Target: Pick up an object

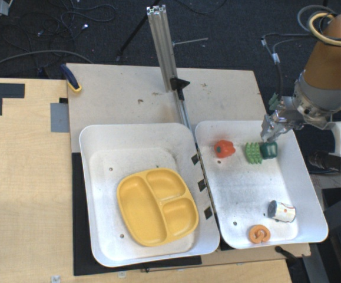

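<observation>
Orange ring (259, 234): front edge of right bin (241, 184), nearest the camera. White cup (282, 211): just behind the ring, lying on its side. Green block (260, 151): back of right bin, directly under the gripper (270, 130); contact cannot be told. Red toy (223, 149): beside the block, toward the divider. Gripper: at bin's back rim, jaw state cannot be told. Yellow tray (157, 206): three compartments, in left bin (99, 164).
</observation>
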{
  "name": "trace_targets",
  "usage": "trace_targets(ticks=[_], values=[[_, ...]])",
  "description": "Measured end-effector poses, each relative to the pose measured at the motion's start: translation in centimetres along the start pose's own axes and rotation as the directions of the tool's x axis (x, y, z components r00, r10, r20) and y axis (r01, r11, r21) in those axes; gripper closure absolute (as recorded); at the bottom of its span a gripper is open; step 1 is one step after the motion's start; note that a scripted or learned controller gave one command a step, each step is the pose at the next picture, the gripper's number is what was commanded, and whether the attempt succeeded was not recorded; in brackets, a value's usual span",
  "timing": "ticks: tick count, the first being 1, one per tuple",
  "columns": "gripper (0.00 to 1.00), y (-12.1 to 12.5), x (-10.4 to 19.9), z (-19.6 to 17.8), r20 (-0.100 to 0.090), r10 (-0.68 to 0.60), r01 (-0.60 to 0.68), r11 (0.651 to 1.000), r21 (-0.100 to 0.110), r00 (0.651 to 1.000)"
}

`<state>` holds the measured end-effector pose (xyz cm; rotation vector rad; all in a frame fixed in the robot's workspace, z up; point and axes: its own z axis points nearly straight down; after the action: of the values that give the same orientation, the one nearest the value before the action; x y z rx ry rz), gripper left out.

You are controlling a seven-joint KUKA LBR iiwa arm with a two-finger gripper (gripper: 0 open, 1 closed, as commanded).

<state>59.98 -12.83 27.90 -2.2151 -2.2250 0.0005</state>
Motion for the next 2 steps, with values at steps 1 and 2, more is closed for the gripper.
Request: trace_targets(ticks=[1,2], values=[[1.00,-0.2,5.8,0.5,0.000,0.000,0.000,1.000,0.002,1.000],[1.00,0.6,10.7,2.6,0.000,0.001,-0.001,1.000,0.004,1.000]])
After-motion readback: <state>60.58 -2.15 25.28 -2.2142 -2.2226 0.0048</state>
